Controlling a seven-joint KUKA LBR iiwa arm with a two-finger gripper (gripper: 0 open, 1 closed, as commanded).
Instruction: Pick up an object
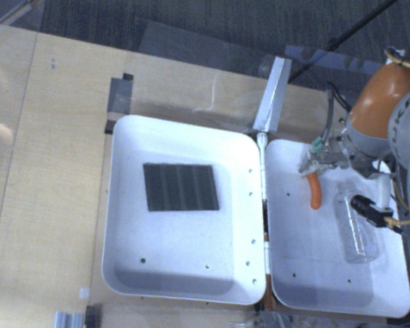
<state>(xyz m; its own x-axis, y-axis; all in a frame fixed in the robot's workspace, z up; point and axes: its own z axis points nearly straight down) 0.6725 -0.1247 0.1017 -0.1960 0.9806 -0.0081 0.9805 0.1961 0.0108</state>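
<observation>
Camera view: the two-finger gripper (318,160) hangs over the far left corner of the right shallow white bin (325,280); whether it is released or clenched cannot be told. Just nearside of it, on the bin floor, lies a small orange carrot-shaped piece (314,191), long axis running near-to-far. A clear plastic tube (355,234) lies further right.

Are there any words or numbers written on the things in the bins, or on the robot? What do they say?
None: no word, number or sign can be read anywhere.
Dark ribbed mat in the left bin: only grooves, no print.
Orange stick in the right bin: plain.
Clear plastic tube: no label to be seen.
Claw: any marking is too small and blurred to read.
</observation>
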